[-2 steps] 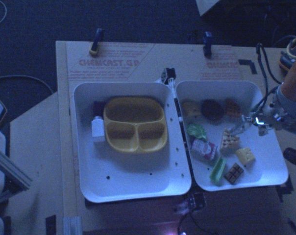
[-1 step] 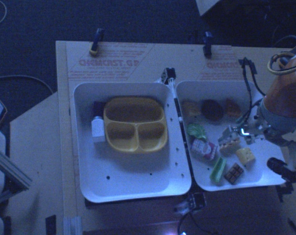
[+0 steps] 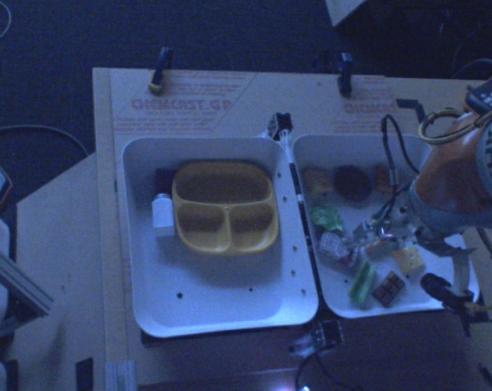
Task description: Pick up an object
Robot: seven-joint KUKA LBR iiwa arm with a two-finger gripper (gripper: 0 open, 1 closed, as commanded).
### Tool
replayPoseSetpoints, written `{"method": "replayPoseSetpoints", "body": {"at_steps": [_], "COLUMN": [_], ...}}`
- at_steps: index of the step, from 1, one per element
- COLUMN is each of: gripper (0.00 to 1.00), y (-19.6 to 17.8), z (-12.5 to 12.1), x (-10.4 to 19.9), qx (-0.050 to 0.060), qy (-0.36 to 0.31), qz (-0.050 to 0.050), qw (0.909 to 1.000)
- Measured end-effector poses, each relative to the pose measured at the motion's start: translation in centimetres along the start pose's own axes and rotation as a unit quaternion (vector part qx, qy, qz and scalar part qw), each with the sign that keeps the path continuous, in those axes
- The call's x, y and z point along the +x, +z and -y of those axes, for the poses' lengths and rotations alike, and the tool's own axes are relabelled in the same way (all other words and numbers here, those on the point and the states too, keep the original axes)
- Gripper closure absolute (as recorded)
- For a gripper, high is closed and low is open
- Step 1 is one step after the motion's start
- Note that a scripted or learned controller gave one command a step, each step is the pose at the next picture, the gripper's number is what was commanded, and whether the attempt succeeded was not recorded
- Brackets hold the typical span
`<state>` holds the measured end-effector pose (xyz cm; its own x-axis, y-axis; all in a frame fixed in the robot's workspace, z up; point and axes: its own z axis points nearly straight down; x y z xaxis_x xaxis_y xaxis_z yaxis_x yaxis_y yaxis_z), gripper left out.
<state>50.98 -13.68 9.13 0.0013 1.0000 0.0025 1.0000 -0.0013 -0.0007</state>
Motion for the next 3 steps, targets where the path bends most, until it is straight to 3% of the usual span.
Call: {"method": "replayPoseSetpoints", "body": {"at_steps": [1, 2, 3], "gripper": [0.00, 1.00, 1.00], "y": [0.3, -1.0, -5.4], "z": [-0.2, -0.5, -0.1], "x": [0.0, 0.2, 0.0], "qx": [-0.001, -0.006, -0.003], "qy": [-0.001, -0.001, -0.001], "qz": [-0.001, -0.001, 0.003], "qw": [1.0000, 1.0000, 1.0000]}}
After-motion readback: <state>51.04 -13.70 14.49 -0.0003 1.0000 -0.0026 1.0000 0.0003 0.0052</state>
